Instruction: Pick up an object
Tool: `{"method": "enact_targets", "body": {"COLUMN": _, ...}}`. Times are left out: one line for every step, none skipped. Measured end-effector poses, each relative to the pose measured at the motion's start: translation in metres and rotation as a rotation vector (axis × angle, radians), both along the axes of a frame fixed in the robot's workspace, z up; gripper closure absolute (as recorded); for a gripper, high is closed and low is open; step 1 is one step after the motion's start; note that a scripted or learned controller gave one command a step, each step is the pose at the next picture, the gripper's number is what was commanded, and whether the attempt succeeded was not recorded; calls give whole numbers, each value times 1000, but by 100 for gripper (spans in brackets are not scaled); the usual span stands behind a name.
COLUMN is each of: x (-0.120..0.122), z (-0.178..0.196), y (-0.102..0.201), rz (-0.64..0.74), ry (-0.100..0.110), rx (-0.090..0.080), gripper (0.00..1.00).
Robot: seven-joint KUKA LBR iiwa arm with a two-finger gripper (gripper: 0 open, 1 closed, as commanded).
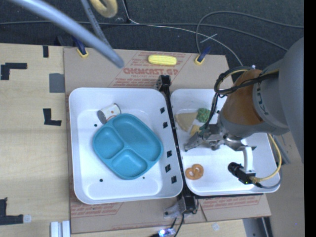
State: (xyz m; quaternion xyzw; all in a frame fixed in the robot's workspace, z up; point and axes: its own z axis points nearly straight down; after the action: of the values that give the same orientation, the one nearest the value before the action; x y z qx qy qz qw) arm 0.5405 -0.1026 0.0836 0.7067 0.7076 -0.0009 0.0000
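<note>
Two white bins side by side, my gripper [190, 144] low in the right bin [222, 184] near the divider, finger spread unclear, pretzel [194, 172] just below on open floor, broccoli [203, 114] behind, blue tray [127, 145] filling the left bin [84, 147].

Blue divided plate [127, 145] flat in left bin; pretzel [194, 172], green broccoli [203, 114] in right bin.

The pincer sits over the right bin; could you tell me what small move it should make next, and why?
Probably a short descent. The pincer hangs over the right bin with nothing seen between its tips, next to the tan piece and the green piece. The pretzel lies further off.
</note>
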Motion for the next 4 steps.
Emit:
{"method": "enact_targets", "body": {"x": 1, "z": 12, "y": 0, "rz": 1, "ry": -2, "rx": -1, "gripper": 100}}
{"method": "enact_targets", "body": {"x": 0, "z": 74, "y": 4, "rz": 0, "ry": -5, "rx": 1, "gripper": 100}}
{"method": "enact_targets", "body": {"x": -3, "z": 126, "y": 13, "rz": 1, "ry": -4, "rx": 1, "gripper": 100}}
{"method": "enact_targets", "body": {"x": -5, "z": 189, "y": 11, "rz": 0, "ry": -7, "rx": 0, "gripper": 100}}
